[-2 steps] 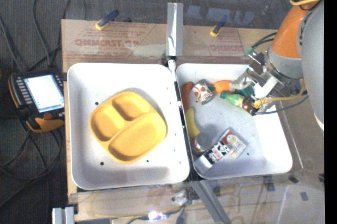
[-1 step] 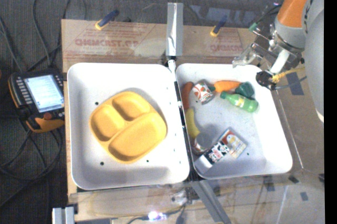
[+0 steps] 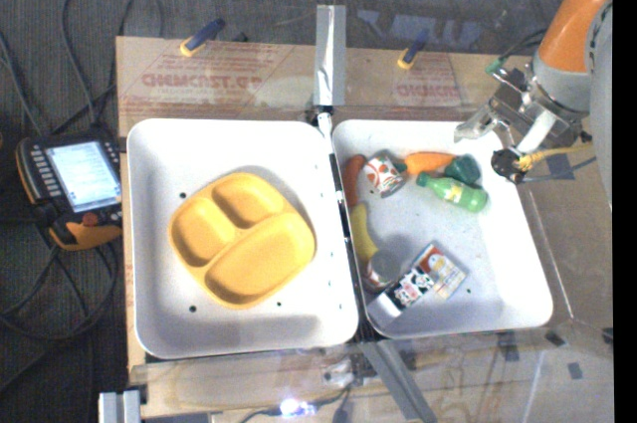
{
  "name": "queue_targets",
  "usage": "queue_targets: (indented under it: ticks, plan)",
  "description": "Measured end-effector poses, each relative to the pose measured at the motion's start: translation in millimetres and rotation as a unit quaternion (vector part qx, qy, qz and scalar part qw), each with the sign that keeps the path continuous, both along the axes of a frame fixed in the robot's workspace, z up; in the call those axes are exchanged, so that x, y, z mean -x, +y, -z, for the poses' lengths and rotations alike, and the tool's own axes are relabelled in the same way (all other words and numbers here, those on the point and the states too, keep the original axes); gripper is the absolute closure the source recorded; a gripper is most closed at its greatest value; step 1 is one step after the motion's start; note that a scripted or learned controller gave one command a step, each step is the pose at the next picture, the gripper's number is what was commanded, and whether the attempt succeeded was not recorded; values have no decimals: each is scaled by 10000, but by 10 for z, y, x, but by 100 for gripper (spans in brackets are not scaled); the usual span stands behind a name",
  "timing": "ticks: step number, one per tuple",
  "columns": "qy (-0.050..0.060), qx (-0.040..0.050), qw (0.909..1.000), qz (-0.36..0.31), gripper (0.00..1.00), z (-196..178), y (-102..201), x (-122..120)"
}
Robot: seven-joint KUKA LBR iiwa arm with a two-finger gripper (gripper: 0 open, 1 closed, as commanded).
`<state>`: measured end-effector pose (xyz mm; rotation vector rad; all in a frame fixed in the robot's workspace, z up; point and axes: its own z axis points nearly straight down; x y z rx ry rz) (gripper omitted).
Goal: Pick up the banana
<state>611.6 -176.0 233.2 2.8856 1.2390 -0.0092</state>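
1. The banana, a short yellow curved fruit, lies against the left wall of the right-hand shallow white bin, hard by the divider between the two bins. Its long axis runs roughly up and down the view, parallel to that wall.
2. Just below it sits a small white carton with a cow print; just above, a reddish sausage-like piece and a red-and-white can.
3. Further right lie an orange carrot and a green plastic bottle.
4. The two-finger gripper hangs over the bin's upper right corner with nothing between its fingers; how far they are spread I cannot tell.
5. So the banana lies well apart from it, down and to the left across the bin. My read: the approach has yet to start, and the wall leaves little room for a finger.
6. The yellow sectioned tray rests in the left bin.
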Motion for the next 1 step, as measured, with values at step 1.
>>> queue_targets:
  ticks: [1]
  plan:
    - [-7, -1, 9929, -1186, 0, -239, 560, -518]
